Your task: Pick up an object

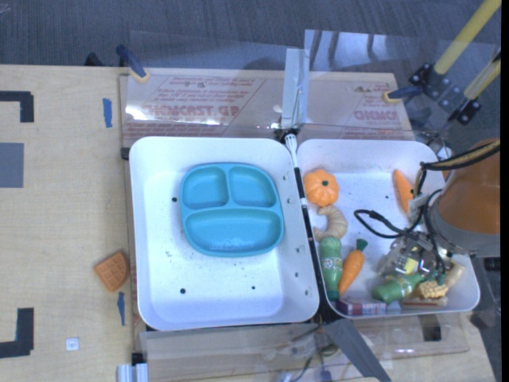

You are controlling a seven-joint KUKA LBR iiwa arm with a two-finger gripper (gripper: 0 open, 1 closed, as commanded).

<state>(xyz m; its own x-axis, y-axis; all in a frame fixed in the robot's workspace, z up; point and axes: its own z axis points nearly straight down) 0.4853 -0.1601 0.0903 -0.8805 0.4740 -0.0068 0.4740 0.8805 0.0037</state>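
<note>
2 white bins are sitting side by side; the claw (409,263) is reaching low into the right bin (362,169), crowding the green toy (390,290), presumably its target. Whether clenched, I cannot tell.

You've got a light wood counter (56,237) w/ black corner marks (21,106) and blue tape bits (107,112). Dark grey carpet floor (199,6) up top. Clear plastic panels (207,94) behind, catching glare. Yellow poles (475,24) top right.
</note>
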